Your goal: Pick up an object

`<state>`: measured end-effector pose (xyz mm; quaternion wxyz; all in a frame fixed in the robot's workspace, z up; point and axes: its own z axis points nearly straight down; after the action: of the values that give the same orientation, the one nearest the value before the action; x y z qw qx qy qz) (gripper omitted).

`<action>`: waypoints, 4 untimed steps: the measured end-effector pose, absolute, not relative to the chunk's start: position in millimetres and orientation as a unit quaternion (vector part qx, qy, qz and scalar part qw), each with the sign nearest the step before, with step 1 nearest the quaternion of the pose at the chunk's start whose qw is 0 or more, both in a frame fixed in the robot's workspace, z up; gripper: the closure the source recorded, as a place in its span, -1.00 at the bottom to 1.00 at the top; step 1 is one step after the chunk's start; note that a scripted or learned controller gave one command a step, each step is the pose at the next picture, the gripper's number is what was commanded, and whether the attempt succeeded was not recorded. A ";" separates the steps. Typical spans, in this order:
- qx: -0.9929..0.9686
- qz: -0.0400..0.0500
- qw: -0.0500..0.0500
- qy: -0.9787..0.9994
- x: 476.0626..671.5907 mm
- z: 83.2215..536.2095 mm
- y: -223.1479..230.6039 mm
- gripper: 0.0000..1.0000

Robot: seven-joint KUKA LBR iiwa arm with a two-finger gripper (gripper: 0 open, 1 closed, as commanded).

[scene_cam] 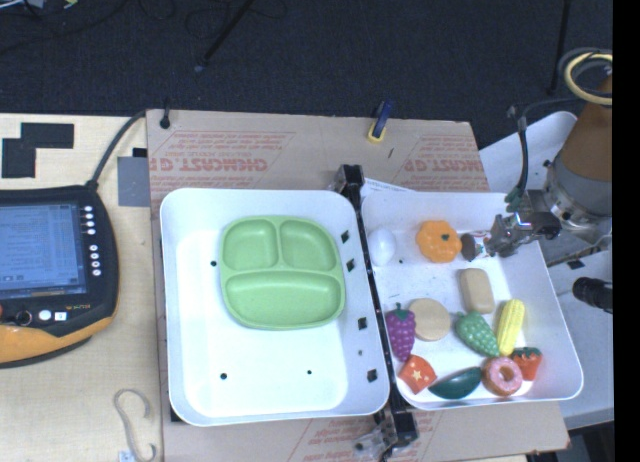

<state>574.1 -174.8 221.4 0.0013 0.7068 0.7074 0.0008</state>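
The right bin [560,325] holds toy food: an orange pumpkin [439,241], a tan bread piece [477,289], a beige round cookie [431,319], purple grapes [400,331], a yellow corn cob [510,325], a green bumpy vegetable [477,333], a pink donut [502,377], a red piece [416,374], a dark green piece [456,384] and a red tomato-like piece [528,361]. My gripper [497,238] hangs low at the bin's upper right, just right of the pumpkin. Nothing shows between its tips.
The left bin [190,350] carries a green three-part plate [282,273]. A teach pendant [50,270] lies on the bench at far left. A black divider bar [368,290] runs between the bins. A white egg-like object [382,245] sits at the right bin's left wall.
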 end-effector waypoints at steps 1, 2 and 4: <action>0.707 0.000 -0.001 0.708 574.1 227.2 -175.6 1.00; 0.705 0.000 -0.003 0.709 564.4 231.2 -116.7 1.00; 0.706 -0.002 -0.003 0.709 526.7 216.1 -20.4 1.00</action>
<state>526.7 -20.4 216.1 -0.0034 0.7056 0.7086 -0.0015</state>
